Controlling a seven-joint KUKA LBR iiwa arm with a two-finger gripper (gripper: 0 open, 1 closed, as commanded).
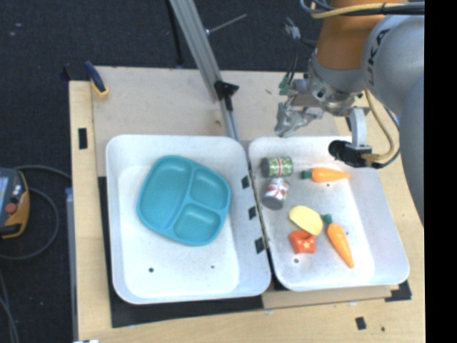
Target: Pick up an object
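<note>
My gripper (285,126) hangs above the back left corner of the right bin (378,213), just behind a small green can (277,166) lying on its side. Nothing shows between the fingers. In the same bin lie a silver cup-like object (274,193), a carrot (328,175) near the back, a yellow lemon-like piece (305,219), a red pepper (302,242) and a second carrot (340,243) toward the front.
The left bin (143,270) holds a blue divided plate (185,200). A slanted metal pole (200,45) runs down from the top to the gap between the bins. The grey arm (385,41) fills the upper right.
</note>
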